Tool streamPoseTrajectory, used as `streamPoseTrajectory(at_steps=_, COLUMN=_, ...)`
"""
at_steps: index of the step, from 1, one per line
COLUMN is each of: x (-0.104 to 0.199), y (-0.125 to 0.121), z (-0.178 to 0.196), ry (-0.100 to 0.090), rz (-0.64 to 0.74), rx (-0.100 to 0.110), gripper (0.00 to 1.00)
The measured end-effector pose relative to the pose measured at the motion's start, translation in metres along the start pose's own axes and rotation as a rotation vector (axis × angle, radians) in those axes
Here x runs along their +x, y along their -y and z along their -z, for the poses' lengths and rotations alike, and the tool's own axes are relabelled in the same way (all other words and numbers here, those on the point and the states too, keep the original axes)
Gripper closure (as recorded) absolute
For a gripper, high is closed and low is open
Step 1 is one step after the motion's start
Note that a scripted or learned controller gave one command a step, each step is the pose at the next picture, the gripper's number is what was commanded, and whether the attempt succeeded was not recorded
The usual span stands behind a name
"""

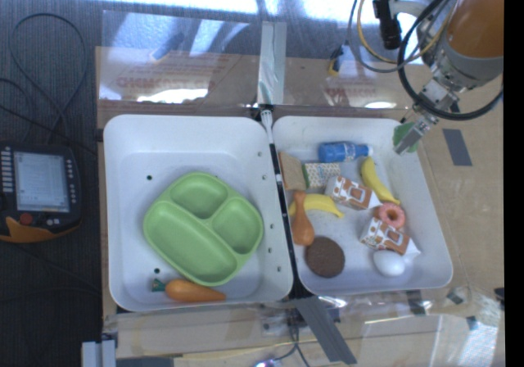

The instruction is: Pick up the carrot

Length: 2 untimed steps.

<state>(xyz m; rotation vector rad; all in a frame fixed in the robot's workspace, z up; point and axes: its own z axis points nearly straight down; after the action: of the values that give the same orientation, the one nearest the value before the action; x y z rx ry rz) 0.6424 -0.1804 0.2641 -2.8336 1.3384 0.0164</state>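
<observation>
Seen from above at a slant, a bench holds two shallow white bins side by side. In the left bin [123, 144] a light green divided plate [204, 228] with three sections lies a little tilted across the floor. The carrot [193, 292] rests at the near edge of this bin, just beside the plate's near rim. It is a smooth orange toy, lying on its side with the thick end pointing left, where a small dark green tuft sticks out; the thinner end points right.

The right bin [434, 226] is crowded. A blue bottle [342, 151] lies at its far side, with a yellow banana [377, 180] to its right. Nearer are a second banana [319, 206], an orange drumstick shape [302, 221], a brown round cookie [325, 257], a pink-frosted doughnut [390, 215] and a white egg [390, 263].

The arm reaches in from the upper right. Its gripper [407, 137] hangs over the far right corner of the right bin, well apart from the carrot. Whether its fingers are apart or together cannot be told. A control tablet [39, 185] lies on the dark floor at far left.
</observation>
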Motion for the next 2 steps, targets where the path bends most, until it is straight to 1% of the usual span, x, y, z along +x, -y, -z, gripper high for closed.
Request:
streamPoseTrajectory(at_steps=1, x=0.019, y=-0.012, z=0.068, ry=-0.011, rz=0.26, rx=-0.001, gripper=1.0)
streamPoseTrajectory(at_steps=2, x=0.046, y=-0.006, z=0.122, ry=-0.012, rz=0.574, rx=0.0, gripper=1.0)
